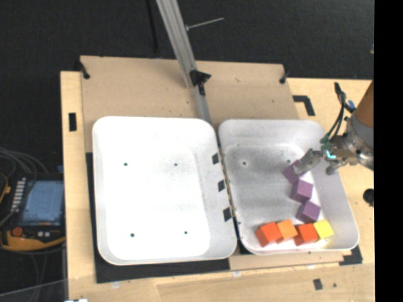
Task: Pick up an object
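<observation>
Three purple foam cubes (302,190) run in a line down the right white plastic bin (264,137), towards its near right corner, where orange, red and yellow foam cubes (294,231) line the near wall. The bin's left half lies bare. The grey two-finger gripper (315,160) hovers just above the farthest purple cube (whether its fingers are parted, I cannot tell), gripping nothing visible. The left white plastic bin (157,187) adjoins.

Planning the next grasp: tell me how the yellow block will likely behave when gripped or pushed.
The yellow block looks like a flat-faced cube, so it should slide rather than roll. It seems solid and stiff, probably light for its size. It sits against the red block near the right bin's rim, so a push may jam it or shift its neighbour.
</observation>
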`<control>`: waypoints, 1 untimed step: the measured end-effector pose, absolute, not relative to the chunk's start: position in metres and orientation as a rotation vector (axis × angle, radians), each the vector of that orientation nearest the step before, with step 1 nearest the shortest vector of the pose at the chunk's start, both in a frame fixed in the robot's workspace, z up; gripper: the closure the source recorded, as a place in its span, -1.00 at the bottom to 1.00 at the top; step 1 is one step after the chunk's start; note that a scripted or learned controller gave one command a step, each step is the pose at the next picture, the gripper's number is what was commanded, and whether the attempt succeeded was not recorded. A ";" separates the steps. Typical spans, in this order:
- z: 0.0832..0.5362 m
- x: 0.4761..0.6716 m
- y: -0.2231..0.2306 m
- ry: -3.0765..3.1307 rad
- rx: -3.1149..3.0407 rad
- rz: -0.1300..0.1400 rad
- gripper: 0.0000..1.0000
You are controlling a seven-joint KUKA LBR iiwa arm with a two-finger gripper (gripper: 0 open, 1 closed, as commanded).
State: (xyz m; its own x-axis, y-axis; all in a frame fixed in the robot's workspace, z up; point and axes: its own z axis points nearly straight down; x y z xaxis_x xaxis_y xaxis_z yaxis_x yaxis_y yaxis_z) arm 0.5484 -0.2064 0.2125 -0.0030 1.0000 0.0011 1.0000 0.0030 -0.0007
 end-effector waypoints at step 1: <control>0.213 0.549 -0.206 -2.225 -2.218 -0.003 -1.00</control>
State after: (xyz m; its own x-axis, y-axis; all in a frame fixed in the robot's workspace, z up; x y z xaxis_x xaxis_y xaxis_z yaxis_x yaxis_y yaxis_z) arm 0.5491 -0.2063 0.2134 -0.0030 1.0000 0.0010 1.0000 0.0030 0.0016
